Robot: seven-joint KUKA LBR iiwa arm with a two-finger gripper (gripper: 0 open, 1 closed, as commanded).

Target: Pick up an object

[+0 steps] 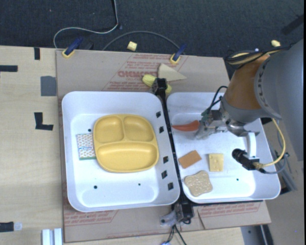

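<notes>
The right bin (245,189) holds a red-orange strip (185,126) near its left wall, an orange-brown square piece (189,158), a yellow cheese-like square (215,162) and a tan bread-shaped piece (198,183). My gripper (205,128) is down in this bin at the right end of the red-orange strip, touching or nearly touching it. The arm's orange band (245,86) and grey body rise above it to the right. The wrist hides the fingertips.
The left bin (79,185) holds a yellow divided plate (125,142) with a small patterned card (84,146) beside it. Black clips (161,88) join the bins along the middle wall. A yellow cable loops at the right bin's right edge (275,160).
</notes>
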